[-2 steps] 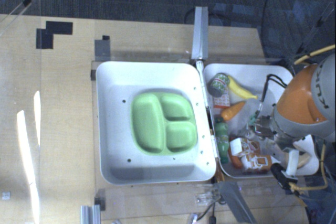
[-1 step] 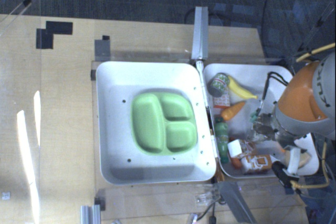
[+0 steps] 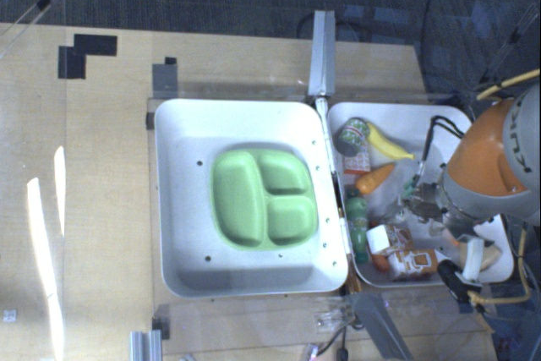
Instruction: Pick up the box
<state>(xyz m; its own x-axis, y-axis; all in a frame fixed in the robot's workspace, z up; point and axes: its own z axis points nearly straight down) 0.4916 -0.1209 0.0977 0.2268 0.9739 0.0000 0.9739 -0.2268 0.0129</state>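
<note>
The box (image 3: 412, 263) is a small orange-and-white carton lying flat near the front edge of the right bin (image 3: 382, 276). My gripper (image 3: 417, 200) hangs over the middle of that bin, behind the box and a little apart from it. Nothing shows in its grasp. The grey arm with its orange band (image 3: 490, 155) comes in from the right and covers the bin's right side.
The right bin also holds a can (image 3: 352, 134), a banana (image 3: 387, 145), a carrot (image 3: 375, 178), a green bottle (image 3: 357, 220) and a small white-and-red item (image 3: 378, 238) beside the box. A green divided plate (image 3: 265, 196) lies in the left bin (image 3: 186, 266).
</note>
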